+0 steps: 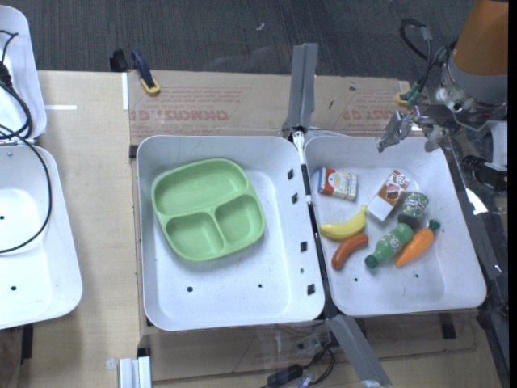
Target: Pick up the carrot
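We're in approach: jaws (412, 133) spread, empty, above the carrot (416, 245); next we descend beside the bottle (390, 246).

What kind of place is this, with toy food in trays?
Probably a robotics lab bench. A robot arm reaches over two white bins; one holds a green divided plate, the other toy food like a carrot and banana.

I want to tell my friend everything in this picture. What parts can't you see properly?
- Pincer: small and blurred against the cables at the right bin's top edge, in the camera view; open or shut is unclear.
- Arm: cut off by the top and right edges.
- Labels on the small cartons and can: too small to read.
- Carrot: its green bottle neighbour is so close that touching is unclear.
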Available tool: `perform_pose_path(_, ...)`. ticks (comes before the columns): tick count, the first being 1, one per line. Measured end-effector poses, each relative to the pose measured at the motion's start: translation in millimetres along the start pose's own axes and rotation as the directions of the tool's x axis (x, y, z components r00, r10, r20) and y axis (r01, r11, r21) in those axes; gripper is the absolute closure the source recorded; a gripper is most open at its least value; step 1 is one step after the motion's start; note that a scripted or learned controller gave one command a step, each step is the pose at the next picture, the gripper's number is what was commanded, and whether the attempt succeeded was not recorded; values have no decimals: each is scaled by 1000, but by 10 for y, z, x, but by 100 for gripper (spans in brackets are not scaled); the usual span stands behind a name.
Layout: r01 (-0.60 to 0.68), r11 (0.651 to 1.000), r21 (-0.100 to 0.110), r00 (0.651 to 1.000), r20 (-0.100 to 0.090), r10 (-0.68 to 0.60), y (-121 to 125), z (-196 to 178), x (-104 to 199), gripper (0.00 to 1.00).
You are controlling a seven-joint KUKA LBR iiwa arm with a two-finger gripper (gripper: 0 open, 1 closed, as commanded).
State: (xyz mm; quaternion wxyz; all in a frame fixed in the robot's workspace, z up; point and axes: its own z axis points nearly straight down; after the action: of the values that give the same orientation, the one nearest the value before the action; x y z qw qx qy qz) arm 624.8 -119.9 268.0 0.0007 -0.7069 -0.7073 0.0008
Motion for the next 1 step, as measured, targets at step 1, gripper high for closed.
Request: perform_pose_path(1,56,998,-2,998,1,-56,-333,1401,-794,0)
